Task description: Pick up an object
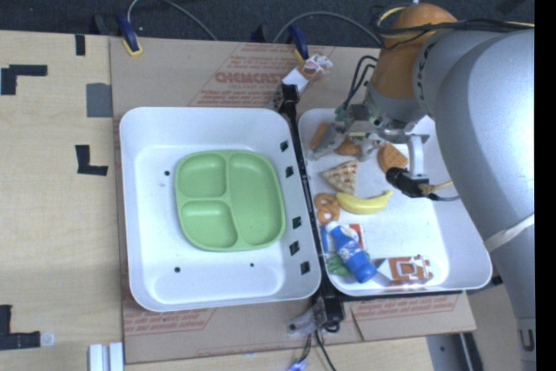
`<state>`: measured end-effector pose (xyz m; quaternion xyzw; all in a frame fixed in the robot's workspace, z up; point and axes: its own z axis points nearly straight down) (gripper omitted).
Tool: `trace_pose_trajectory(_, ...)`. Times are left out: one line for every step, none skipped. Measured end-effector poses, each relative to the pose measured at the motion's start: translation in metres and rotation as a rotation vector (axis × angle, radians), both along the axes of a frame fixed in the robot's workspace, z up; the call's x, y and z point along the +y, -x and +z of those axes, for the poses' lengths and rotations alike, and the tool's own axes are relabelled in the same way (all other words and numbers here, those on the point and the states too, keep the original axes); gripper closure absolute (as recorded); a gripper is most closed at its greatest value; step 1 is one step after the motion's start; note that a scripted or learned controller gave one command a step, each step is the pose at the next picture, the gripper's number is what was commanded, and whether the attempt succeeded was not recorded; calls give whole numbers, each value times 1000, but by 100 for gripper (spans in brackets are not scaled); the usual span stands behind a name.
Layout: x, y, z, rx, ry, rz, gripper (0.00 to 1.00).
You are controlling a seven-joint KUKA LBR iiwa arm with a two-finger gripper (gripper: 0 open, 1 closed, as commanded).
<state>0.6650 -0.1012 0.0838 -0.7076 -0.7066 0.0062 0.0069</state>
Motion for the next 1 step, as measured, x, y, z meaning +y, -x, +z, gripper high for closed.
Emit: trace_pose_trajectory(3,33,2,-19,3,2,0)
